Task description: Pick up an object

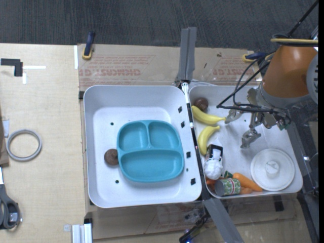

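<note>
two white bins share the bench; gripper (251, 134) hangs at three o'clock, spread and grasping nothing; bananas (206, 125) unpicked.

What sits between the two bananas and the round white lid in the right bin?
In the camera view, the gripper hangs over that stretch, between the bananas and the white lid. Under it shows bare bin floor.

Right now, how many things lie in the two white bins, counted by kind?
Bananas: 2
Blue divided tray: 1
Brown round items: 2
Carrot: 1
Can: 1
White lidded bowl: 1
White toy: 1
Total: 9
</note>
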You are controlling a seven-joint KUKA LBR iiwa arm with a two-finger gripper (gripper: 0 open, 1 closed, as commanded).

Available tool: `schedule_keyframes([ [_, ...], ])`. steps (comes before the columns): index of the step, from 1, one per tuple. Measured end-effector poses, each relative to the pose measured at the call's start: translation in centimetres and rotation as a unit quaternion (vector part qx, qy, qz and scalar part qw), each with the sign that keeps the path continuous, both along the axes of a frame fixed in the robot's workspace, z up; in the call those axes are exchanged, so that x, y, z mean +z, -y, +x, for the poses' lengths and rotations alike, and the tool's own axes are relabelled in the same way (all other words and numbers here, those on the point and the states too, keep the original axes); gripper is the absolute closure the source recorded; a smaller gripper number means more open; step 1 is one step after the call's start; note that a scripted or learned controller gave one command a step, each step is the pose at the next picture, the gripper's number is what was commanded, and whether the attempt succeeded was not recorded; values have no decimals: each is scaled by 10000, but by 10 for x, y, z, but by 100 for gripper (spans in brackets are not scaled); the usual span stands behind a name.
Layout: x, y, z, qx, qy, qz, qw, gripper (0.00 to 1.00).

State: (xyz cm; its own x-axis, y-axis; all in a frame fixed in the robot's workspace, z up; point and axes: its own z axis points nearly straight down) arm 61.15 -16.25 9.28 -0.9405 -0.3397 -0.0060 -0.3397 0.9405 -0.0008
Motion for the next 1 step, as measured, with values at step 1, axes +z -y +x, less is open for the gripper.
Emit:
schedule_keyframes([
  [1,0,-53,-32,-63,-15,2,10000,0],
])
